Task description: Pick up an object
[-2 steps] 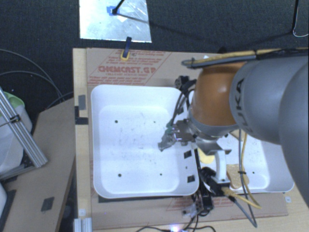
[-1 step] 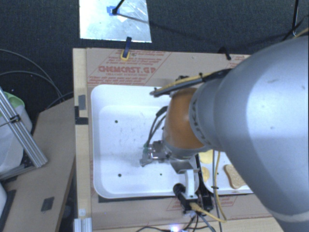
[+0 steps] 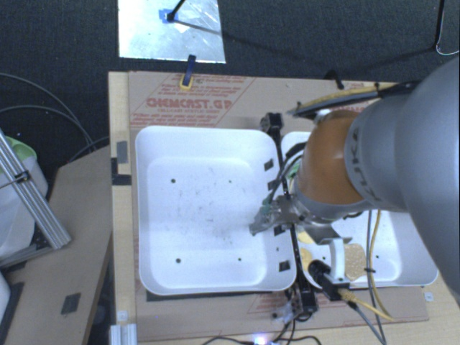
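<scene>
My gripper hangs low over the right edge of the left white bin, just by the wall between the two bins. A small greenish bit shows at the gripper, and I cannot tell whether it is held. The grey arm with its orange band covers most of the right bin. In that bin a tan, rough-looking object lies near the front, and a pale yellow piece lies beside the dividing wall, partly under the wrist.
The bins sit on a cardboard sheet on the bench. A shiny metal plate lies on the dark floor behind. An aluminium frame stands at the left. Cables trail at the front right.
</scene>
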Tool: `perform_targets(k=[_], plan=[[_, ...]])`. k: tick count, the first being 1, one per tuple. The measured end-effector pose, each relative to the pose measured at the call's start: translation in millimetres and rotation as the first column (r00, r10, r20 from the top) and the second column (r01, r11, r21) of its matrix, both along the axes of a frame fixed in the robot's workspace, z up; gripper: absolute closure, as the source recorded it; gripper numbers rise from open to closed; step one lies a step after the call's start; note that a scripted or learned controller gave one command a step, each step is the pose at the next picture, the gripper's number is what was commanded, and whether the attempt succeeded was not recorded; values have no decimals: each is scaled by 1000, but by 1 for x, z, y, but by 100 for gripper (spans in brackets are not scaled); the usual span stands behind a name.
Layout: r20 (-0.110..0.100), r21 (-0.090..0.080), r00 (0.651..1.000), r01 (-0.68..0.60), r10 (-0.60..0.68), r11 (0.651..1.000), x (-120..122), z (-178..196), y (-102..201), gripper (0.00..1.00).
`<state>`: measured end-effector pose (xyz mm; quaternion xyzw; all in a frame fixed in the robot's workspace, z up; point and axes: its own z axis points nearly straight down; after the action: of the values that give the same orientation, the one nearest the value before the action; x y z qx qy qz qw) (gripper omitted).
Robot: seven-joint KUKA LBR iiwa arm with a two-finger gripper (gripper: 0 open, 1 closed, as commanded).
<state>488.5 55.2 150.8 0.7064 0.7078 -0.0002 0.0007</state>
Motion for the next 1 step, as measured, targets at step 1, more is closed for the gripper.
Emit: perform_targets(k=[1], plan=[[12, -8, 1000, 6, -6, 1000, 59, 2, 24, 0]])
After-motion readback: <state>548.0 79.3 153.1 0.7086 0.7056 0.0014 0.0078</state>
